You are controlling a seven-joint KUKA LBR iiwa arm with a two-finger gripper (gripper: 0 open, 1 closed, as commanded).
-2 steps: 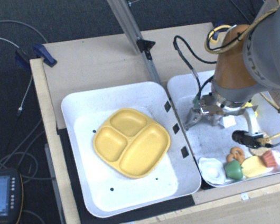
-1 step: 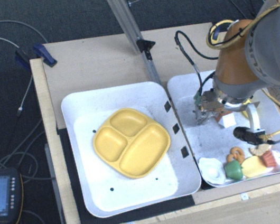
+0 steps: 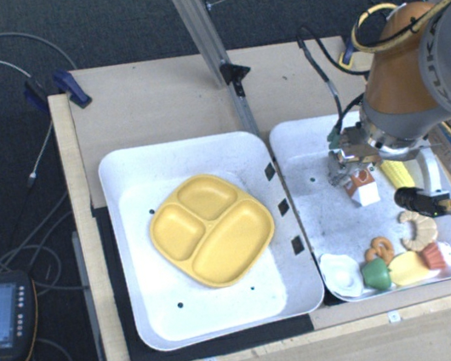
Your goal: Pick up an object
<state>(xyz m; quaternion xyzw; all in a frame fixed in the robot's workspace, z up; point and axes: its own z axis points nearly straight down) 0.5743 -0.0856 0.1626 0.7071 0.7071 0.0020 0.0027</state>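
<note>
my wrist band (image 3: 400,67) looks glossy orange; the yellow tray (image 3: 212,229) smooth plastic, the bins (image 3: 136,260) matt white, bench (image 3: 151,102) pale wood.

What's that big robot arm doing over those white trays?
The grey and orange arm is reaching into the right bin, trying to pick something up. Its pincer is low, right by a small red and white block. More toy food sits piled in the near corner. The left bin holds a yellow divided plate.
</note>
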